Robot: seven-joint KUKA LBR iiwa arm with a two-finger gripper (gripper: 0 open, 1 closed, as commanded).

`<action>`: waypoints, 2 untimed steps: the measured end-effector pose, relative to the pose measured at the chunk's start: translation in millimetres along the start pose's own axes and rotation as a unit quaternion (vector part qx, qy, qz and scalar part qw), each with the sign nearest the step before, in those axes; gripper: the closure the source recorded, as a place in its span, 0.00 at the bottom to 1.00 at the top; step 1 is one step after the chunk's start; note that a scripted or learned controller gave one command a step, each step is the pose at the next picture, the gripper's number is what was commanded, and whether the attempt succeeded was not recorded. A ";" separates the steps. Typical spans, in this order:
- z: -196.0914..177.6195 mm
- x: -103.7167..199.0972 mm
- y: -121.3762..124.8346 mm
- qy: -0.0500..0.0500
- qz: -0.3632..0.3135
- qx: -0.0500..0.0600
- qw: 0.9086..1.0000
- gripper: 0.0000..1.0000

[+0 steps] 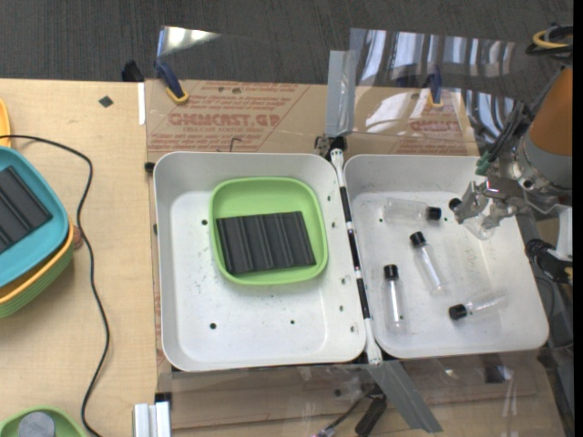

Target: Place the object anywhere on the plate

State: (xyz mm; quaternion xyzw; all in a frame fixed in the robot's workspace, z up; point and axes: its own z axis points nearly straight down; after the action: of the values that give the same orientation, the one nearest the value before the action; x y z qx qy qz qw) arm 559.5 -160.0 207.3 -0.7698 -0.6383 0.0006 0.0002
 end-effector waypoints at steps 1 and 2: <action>0.1 -0.1 0.0 0.000 0.000 0.000 1.000 0.00; -70.6 -53.3 1.4 -0.001 0.177 0.001 0.984 0.00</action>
State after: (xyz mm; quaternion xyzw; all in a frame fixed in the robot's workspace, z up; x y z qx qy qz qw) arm 551.1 -212.6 277.9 -0.8706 -0.4920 0.0019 0.0001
